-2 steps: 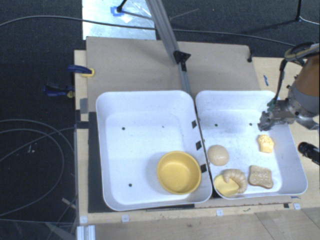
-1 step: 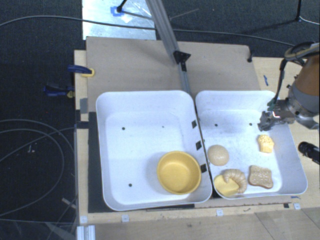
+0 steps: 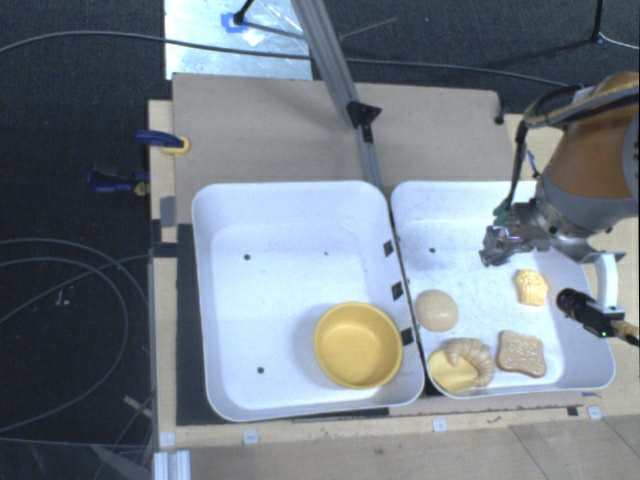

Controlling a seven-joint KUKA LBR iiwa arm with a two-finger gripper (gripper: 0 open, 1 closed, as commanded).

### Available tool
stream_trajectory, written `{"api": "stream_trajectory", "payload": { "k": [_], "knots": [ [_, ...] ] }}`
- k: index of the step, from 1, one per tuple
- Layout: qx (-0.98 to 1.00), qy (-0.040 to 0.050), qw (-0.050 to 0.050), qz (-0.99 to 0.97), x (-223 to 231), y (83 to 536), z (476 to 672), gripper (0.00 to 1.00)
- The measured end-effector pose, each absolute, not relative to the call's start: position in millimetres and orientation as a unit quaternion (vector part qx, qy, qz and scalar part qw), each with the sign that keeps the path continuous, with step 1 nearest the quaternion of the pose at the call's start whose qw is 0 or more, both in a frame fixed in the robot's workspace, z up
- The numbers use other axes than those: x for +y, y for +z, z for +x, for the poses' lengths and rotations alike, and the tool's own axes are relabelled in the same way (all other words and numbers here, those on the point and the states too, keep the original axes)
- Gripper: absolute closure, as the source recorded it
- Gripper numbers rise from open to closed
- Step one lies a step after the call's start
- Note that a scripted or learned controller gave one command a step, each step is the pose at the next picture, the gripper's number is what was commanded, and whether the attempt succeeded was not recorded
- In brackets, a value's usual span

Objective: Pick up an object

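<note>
Yellow is the left bin's [image 3: 290, 208] one item: a bowl [image 3: 358, 344] in its near right corner, close to the wall shared with the right bin [image 3: 450, 218]. Taking that shared wall as the landmark, a pale round bun [image 3: 437, 310] lies just right of it. Nearer the camera, a croissant [image 3: 468, 358] curls over a small yellow piece. Further right sits a slice of toast [image 3: 521, 353], and up from that a small yellow chunk [image 3: 531, 288]. The gripper [image 3: 497, 248] hangs above bare floor, up and right of the bun, near the chunk, holding nothing; whether its fingers are spread I cannot tell. The bun looks like the easiest pick: probably light, smooth and a bit slippery, firm enough to pinch across its widest part. The chunk is nearer but small and lumpy.
</note>
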State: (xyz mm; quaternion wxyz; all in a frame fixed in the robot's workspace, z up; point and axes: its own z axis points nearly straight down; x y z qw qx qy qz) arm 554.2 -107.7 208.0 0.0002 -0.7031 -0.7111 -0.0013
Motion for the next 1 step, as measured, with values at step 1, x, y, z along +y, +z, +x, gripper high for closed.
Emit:
{"api": "stream_trajectory", "payload": {
  "k": [1],
  "knots": [
    [-0.711, -0.0013, 0.0, -0.703, -59.5, 212.6, 551.4, 1.0]
  ]
}}
